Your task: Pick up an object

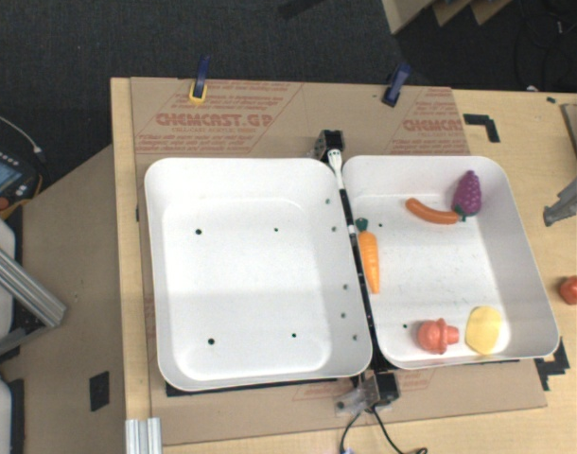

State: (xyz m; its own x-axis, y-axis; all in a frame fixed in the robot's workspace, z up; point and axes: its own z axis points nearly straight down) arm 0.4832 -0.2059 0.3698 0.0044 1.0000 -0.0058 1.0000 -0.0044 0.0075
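**Pincer waits off the right bin, nothing taken yet**

Pincer [561, 203] first: what I take for it is a grey wedge at the right edge, above the bench and just outside the far rim of the right-hand shallow white bin [459, 277]. I cannot tell whether it is open or closed, and nothing is seen in it. I judge the pick has not begun.

Nearest my reach is the purple toy grape bunch [467, 193], in the far right corner. Its low end touches the orange-red curved sausage-like toy [432, 213], so a grab there may catch both.

Along the near rim sit the yellow lemon-shaped toy [484, 329] and the red squat knobbed toy [437, 335], just beside each other. The lemon is round and may roll out of a poor grip.

The orange toy carrot with a green top [368, 261] lies along the wall where the two bins meet. That wall leaves little room on one side, so I rate it the hardest.

Beyond lies the left-hand shallow white bin [241, 272]. Both bins rest on a brown cardboard sheet [270, 112], held by blue clamps [201, 78] so that nothing shifts when I press down.
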